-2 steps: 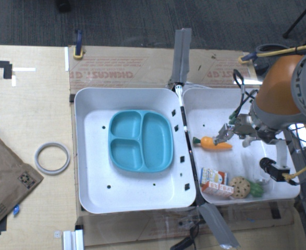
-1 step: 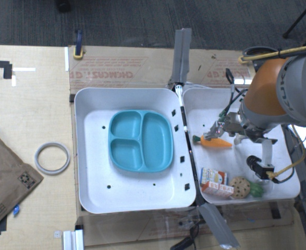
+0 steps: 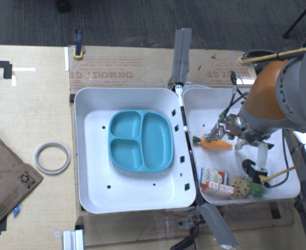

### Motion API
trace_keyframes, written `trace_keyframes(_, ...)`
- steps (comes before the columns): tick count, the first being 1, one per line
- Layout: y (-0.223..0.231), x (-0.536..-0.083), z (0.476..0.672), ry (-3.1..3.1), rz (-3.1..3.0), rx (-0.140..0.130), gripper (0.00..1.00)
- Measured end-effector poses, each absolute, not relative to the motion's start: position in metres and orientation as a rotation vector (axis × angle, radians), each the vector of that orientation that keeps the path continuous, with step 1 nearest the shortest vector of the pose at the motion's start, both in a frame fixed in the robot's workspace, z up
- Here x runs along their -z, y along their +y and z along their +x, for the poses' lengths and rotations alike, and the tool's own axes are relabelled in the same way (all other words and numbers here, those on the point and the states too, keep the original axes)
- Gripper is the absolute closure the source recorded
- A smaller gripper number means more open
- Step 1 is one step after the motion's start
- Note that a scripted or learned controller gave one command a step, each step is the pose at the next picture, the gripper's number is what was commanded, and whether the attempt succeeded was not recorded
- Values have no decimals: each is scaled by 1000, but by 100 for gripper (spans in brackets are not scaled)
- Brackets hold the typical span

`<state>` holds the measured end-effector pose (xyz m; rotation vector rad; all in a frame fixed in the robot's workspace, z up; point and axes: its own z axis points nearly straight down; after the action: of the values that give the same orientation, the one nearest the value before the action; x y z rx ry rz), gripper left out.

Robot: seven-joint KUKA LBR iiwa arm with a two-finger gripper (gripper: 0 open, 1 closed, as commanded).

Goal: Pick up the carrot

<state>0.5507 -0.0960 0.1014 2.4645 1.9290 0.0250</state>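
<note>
The carrot is orange with a green stub at its left end. It lies flat in the right bin, near the middle of the bin floor. My gripper reaches in from the right and sits directly over the carrot's upper side, touching or nearly touching it. The wrist blocks the view of how the gripper meets the carrot.
A red and white snack box, a round cookie and a green item lie at the right bin's front. A teal divided plate lies in the left bin. A tape roll lies on the bench to the left.
</note>
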Motion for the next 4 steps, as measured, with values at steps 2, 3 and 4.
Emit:
trace_keyframes(2, -97, -102, 566, 2095, 2316, -16, 0)
trace_keyframes(3, -100, -101, 565, 2091, 2325, -20, 0)
trace_keyframes(4, -96, -101, 562, 2014, 2390, -19, 0)
